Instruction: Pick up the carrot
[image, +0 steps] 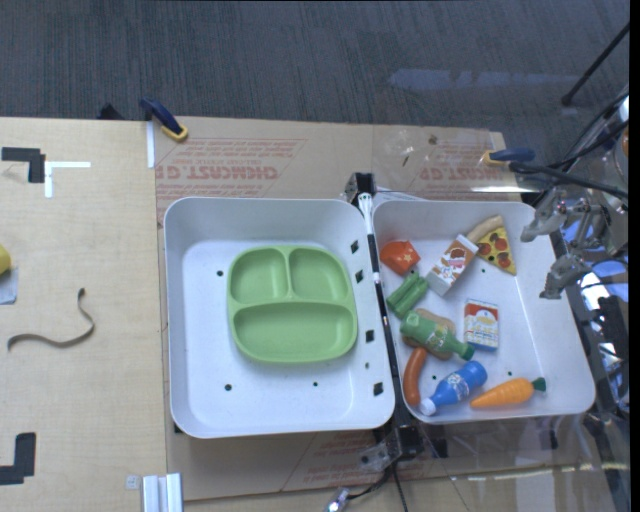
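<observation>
Well, the carrot (505, 393) lies at the right bin's (560, 330) near edge beside a blue bottle (455, 387), while the pincer (560, 245) hangs by the far right rim, its state beyond telling, box labels unreadable.

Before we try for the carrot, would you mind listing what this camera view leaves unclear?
- Gripper: at the right rim of the right bin, tangled with cables and cut by the frame edge; open or shut is unreadable.
- Small cartons: print too small to read.
- Green bottle: partly overlaps the sausage beneath, hiding its upper end.
- Carrot: plainly visible, lying alone near the front wall.
</observation>
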